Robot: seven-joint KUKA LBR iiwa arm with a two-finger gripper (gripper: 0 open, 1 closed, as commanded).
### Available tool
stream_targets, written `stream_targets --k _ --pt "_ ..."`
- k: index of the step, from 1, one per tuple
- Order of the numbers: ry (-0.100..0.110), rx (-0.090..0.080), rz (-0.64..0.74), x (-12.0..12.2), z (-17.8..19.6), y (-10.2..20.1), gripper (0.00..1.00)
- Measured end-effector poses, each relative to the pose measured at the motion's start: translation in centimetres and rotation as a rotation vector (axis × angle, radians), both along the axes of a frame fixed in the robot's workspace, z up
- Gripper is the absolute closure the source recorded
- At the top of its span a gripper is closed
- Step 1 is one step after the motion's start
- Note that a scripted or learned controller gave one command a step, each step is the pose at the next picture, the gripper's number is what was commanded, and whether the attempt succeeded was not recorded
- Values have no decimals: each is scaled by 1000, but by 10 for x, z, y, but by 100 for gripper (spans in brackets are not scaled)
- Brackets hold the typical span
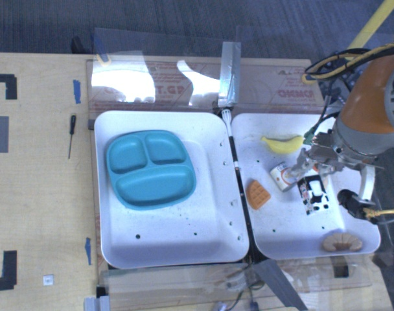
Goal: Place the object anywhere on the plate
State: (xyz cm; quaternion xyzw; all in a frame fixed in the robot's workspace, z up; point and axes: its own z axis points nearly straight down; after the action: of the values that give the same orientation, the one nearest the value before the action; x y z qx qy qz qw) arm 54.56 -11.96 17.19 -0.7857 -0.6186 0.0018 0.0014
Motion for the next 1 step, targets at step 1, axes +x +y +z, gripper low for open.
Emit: stream_targets --k 1 --pt "0 4 382 -12 10 91 100"
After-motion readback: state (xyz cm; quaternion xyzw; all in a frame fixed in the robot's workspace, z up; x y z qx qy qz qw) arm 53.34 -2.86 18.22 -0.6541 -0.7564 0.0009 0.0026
